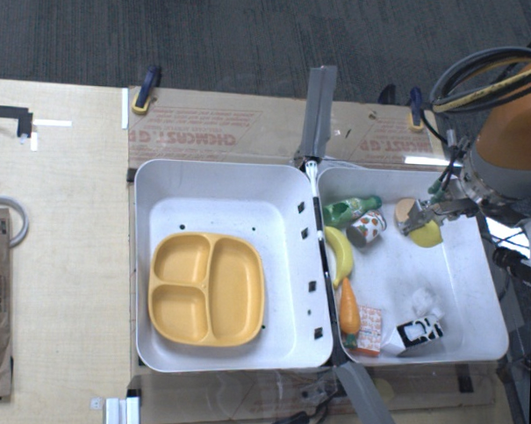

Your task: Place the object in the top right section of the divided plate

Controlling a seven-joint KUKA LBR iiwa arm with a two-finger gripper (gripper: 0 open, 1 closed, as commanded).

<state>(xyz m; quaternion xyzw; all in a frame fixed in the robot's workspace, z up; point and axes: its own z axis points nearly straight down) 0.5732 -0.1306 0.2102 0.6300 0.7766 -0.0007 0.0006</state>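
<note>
Nearest you in the right bin (479,348) lie a black-and-white carton (420,331), a small packet (369,330) and a carrot (349,308). Beyond them a banana (337,252) lies along the divider, with a strawberry-print ball (368,227) and a green bottle (353,207) behind it. In the left bin (149,272) the yellow plate (208,289) sits flat. At the far right your jaws (421,219) meet a yellow cup (427,233); you cannot tell whether they grip it or merely touch.
</note>
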